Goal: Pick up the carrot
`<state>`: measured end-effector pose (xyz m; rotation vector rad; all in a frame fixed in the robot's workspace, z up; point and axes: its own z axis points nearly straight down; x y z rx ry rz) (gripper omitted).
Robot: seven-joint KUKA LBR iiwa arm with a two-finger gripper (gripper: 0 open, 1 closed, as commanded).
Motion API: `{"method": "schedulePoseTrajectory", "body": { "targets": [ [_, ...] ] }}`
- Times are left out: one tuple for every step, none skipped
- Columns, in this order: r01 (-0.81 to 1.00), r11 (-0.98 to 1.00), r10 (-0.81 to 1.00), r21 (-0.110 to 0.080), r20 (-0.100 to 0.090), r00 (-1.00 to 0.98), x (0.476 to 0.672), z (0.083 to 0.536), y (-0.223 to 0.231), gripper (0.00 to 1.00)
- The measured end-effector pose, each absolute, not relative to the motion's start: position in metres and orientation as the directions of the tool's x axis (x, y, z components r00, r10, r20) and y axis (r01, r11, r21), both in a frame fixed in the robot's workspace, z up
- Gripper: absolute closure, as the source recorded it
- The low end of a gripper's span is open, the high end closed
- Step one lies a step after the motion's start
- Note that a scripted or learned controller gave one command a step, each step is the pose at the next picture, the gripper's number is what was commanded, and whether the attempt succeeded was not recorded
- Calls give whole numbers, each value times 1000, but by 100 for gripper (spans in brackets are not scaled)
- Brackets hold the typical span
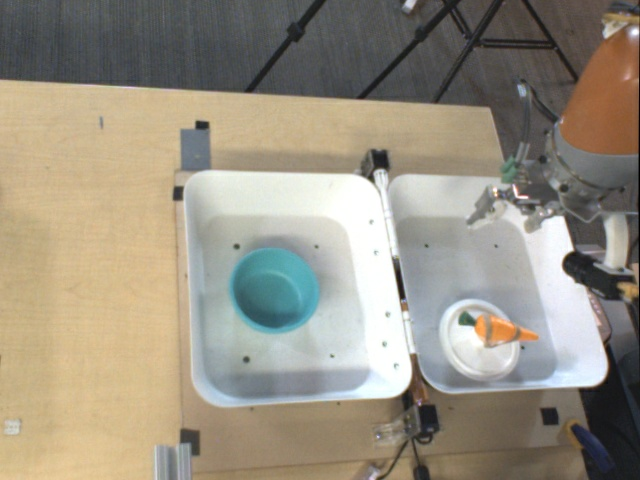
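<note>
Camera view showed the small orange carrot (503, 330) resting in a round white dish (481, 358); the gripper (508, 206) hovered apart, fingers spread, carrying nothing.

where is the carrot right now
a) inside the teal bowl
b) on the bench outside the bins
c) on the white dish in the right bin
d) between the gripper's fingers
c: the carrot lies on the white dish in the right bin.
</note>
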<state>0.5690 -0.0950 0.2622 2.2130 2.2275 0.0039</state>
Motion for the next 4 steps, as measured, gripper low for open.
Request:
{"method": "schedulePoseTrajectory", "body": {
  "targets": [
    [999,36,999,3,0,-36,515,205,-108,0],
    [980,-198,980,4,1,198,488,94,-118,0],
    [998,67,998,13,-4,-66,491,91,-167,0],
    [972,-233,972,7,0,233,496,194,-206,0]
  ]
}}
